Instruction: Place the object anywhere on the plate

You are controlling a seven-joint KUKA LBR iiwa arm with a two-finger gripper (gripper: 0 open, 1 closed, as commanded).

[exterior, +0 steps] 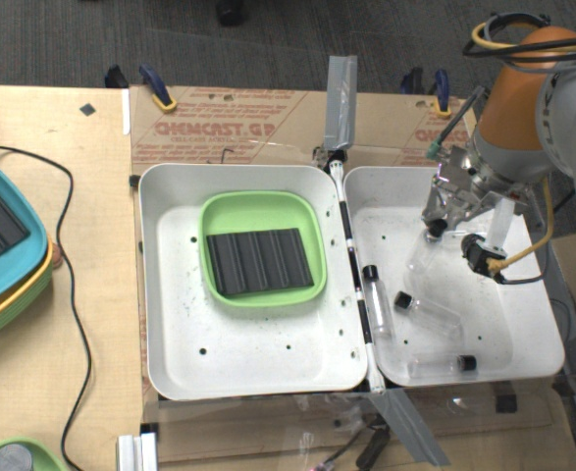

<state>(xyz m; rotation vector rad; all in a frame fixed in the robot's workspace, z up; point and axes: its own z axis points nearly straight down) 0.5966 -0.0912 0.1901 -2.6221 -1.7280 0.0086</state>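
2 bins: white, side by side
Plate [263,214]: green, left bin [165,292]; dark ridged insert
Gripper [435,226]: over right bin [523,332]; finger state: cannot tell
Clear bottles [435,312]: right bin

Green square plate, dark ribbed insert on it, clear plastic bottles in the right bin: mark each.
Green square plate [261,209], camera view, on its far rim.
Dark ribbed insert [261,261], camera view, on its middle.
Clear plastic bottles [435,312], camera view, on one bottle's body in the right white bin [533,341].
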